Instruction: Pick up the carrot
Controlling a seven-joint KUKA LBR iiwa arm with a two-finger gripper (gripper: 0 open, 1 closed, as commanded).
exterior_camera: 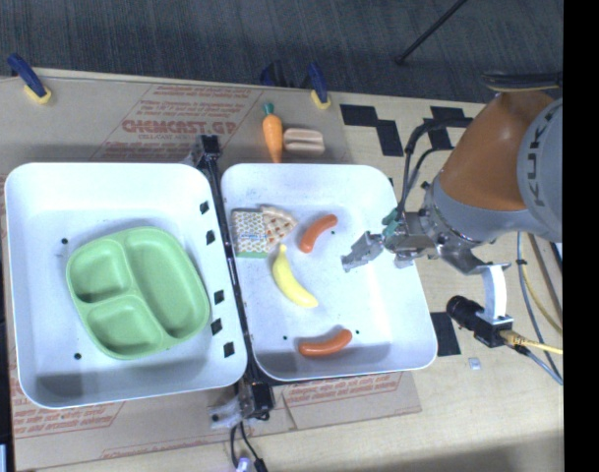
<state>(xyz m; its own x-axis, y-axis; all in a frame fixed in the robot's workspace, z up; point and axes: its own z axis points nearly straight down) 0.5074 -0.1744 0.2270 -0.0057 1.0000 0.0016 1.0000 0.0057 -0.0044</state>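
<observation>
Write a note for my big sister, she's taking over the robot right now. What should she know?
Gripper: over the right bin, nothing between its fingers.
Carrot: outside the bins, on the bench just beyond the right bin's far edge, beside a small tan block.
In the right bin: banana, two sausages, a waffle piece.
Done: nothing yet.
Left: reach the carrot, grasp it, lift it.

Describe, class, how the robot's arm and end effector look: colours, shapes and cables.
The arm is a bulky, rounded grey body with a broad orange band. Dark cables loop beside its wrist. The end effector is small, grey and metallic. A white bracket with a black cylinder hangs below the wrist.
</observation>
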